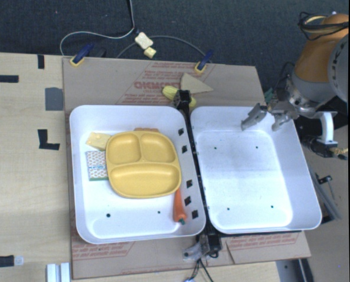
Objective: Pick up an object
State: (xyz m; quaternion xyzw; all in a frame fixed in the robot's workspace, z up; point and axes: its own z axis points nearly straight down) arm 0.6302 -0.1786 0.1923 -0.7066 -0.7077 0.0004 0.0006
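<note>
A yellow divided plate (143, 163) lies in the left bin (80, 122). A pale yellow block (96, 140) and a small patterned card (96, 164) rest at its left side. An orange carrot-shaped piece (179, 206) lies by the plate's lower right. My gripper (265, 117) hangs over the far right edge of the right bin (280, 216), fingers spread open with nothing between them. It is far from all the objects.
The grey arm with its orange band (319, 54) reaches in from the upper right. Clamps (80, 55) and a cable (127, 16) sit beyond the bins on the cardboard base. A black divider strip (189, 157) runs between the bins.
</note>
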